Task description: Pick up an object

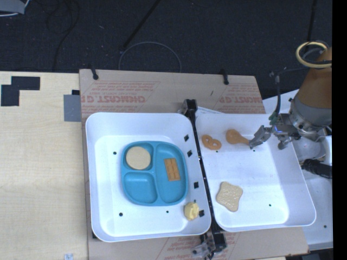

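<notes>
Arm (319,88): orange-tan band, rounded, with a yellowish ring on top. Below it a grey wrist housing (310,115). Gripper (259,138): grey metal, slim fingers, small linkages and brackets. A thin dark cable (278,99) rises from the gripper body along the wrist.

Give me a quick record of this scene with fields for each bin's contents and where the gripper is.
left bin: blue divided tray, yellow item beside its near right corner
tray contents: round tan disc, orange cracker
right bin: pretzel, drumstick-shaped piece, toast slice
gripper: over the right bin's far side, next to the drumstick-shaped piece
held: nothing seen between fingers
</notes>
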`<action>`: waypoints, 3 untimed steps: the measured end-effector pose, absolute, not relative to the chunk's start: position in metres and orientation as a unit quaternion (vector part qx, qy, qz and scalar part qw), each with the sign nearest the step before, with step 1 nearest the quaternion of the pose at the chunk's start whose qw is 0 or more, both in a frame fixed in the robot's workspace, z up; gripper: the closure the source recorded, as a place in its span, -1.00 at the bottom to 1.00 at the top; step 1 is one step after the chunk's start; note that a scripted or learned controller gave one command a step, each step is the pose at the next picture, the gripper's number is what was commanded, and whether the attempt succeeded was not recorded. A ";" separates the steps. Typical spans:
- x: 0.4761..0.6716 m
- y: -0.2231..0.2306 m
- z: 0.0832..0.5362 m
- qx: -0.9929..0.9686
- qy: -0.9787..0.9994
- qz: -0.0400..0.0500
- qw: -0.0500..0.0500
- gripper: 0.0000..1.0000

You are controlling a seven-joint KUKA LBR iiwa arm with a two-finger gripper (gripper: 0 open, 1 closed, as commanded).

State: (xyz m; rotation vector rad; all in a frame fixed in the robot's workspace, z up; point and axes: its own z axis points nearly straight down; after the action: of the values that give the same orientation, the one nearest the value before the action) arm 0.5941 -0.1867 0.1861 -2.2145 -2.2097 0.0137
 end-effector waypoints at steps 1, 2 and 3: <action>0.597 -0.187 0.195 -0.707 -0.707 0.000 0.000 -1.00; 0.595 -0.194 0.147 -0.707 -0.707 0.002 0.003 -1.00; 0.594 -0.193 0.093 -0.707 -0.707 0.002 0.003 -1.00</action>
State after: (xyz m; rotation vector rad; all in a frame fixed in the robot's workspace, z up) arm 0.5939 -0.1930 0.0932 -2.2174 -2.2164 0.0056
